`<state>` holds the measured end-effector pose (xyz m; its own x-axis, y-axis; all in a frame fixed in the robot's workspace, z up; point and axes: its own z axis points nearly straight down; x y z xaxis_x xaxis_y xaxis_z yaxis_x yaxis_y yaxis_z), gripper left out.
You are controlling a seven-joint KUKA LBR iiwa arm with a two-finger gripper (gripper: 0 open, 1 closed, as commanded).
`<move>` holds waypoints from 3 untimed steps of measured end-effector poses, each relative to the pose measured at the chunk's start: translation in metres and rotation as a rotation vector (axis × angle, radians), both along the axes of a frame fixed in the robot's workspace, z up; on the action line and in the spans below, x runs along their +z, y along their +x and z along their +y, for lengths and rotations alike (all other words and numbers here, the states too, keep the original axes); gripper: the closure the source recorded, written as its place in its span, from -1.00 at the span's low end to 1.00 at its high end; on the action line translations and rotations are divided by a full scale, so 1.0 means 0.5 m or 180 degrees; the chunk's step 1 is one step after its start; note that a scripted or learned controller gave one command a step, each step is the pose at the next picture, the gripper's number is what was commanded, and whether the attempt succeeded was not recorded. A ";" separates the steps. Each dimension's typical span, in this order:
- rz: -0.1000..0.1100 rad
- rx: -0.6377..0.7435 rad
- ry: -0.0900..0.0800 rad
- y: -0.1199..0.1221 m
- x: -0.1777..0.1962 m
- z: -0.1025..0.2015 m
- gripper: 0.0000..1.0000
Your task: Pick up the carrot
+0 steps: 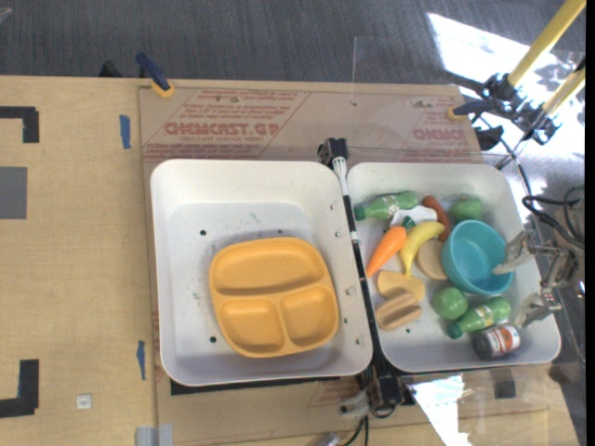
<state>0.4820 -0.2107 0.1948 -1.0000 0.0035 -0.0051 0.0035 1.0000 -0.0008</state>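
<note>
— Where the cardboard (307, 124) is laid on the counter (65, 277), what is printed?
— "CHEMCAST GP", in red. The carrot (386, 248) is seen in the right bin (535, 342), beside a banana (420, 242). The hand's state cannot be told.

Robotics lab: plywood bench (65, 249) marked with black tape, clamped cardboard sheet (279, 124), two white bins (177, 212), toy food.

Smooth white plastic bins (177, 249); a matt yellow plastic tray (274, 295); a glossy plastic carrot (386, 247) and banana (425, 238); a shiny teal bowl (474, 256); a metal can (497, 341); a matt wood worktop (70, 249) under printed cardboard (242, 124).
</note>
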 end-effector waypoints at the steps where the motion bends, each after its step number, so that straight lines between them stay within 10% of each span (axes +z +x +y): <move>1: -0.0014 0.0089 -0.0003 0.137 -0.192 0.064 -1.00; 2: -0.0043 0.1567 -0.0033 0.176 0.234 -0.015 -1.00; 3: -0.0059 0.1565 -0.0026 0.179 0.251 -0.011 1.00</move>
